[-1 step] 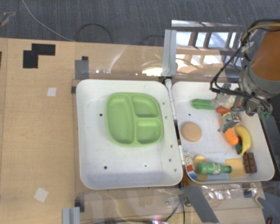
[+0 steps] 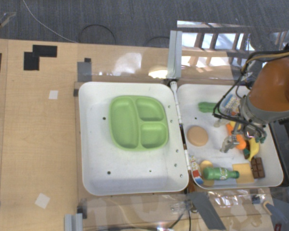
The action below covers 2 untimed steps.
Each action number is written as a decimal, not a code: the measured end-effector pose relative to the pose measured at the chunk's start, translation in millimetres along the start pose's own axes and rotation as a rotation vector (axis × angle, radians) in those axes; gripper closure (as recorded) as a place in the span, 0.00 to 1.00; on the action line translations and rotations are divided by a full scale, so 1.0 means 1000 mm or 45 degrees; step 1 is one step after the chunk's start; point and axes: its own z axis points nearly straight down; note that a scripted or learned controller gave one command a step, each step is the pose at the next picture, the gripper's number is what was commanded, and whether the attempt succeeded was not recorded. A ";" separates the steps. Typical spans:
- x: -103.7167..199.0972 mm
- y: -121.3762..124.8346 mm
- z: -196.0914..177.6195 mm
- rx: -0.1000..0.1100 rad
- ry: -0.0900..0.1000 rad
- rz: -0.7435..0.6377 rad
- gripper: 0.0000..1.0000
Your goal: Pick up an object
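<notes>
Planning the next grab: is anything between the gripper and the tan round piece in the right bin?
Nothing visible. The gripper hangs over bare bin floor just right of the tan round piece; the green bottle lies nearer the camera.

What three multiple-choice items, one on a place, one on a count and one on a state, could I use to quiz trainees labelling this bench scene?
1. Where does the green divided plate lie?
A. In the left bin
B. In the right bin
C. On the bare bench

2. How many compartments does the plate have?
A. Two
B. Three
C. Five

3. How does the green bottle rest?
A. Upright
B. On its side
C. Propped on the plate

Answers:
1. A, the plate sits in the middle of the left bin.
2. B, one long compartment on the left and two smaller ones on the right.
3. B, it lies flat along the near wall of the right bin, beside a chocolate bar, while the pincer is over the toys further back.
</notes>
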 end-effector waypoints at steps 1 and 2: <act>-0.002 0.002 -0.011 0.001 -0.008 -0.009 1.00; -0.002 0.002 -0.011 0.001 -0.007 -0.009 0.00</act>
